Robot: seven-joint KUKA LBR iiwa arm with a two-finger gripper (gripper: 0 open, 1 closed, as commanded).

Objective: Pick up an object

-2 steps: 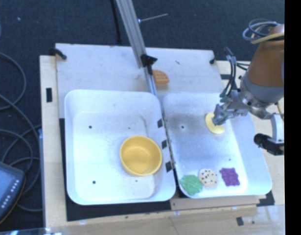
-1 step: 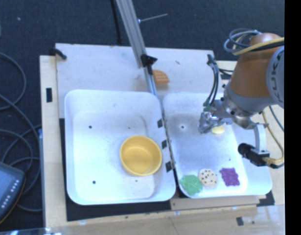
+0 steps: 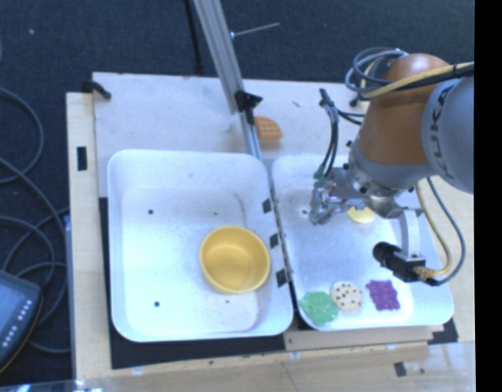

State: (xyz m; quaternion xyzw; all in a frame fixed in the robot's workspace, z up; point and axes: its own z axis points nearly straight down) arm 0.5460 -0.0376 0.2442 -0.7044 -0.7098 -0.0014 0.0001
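Yellow bowl (image 3: pixel 234 259) in left bin (image 3: pixel 136 219); tool (image 3: pixel 322 211) low over right bin (image 3: pixel 430 305), near green (image 3: pixel 319 307), spotted (image 3: pixel 346 296), purple (image 3: pixel 384 294) pieces.

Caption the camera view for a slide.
Arm's gripper hovers in right bin; yellow bowl sits in left bin.

Pale bench (image 3: pixel 165 109) bears two white bins (image 3: pixel 136 219) (image 3: pixel 414 309) side by side.

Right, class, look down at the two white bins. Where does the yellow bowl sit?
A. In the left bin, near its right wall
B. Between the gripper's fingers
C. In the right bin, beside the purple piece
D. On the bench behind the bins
A. The yellow bowl rests on the floor of the left bin, close to the wall it shares with the right bin, well apart from the gripper.
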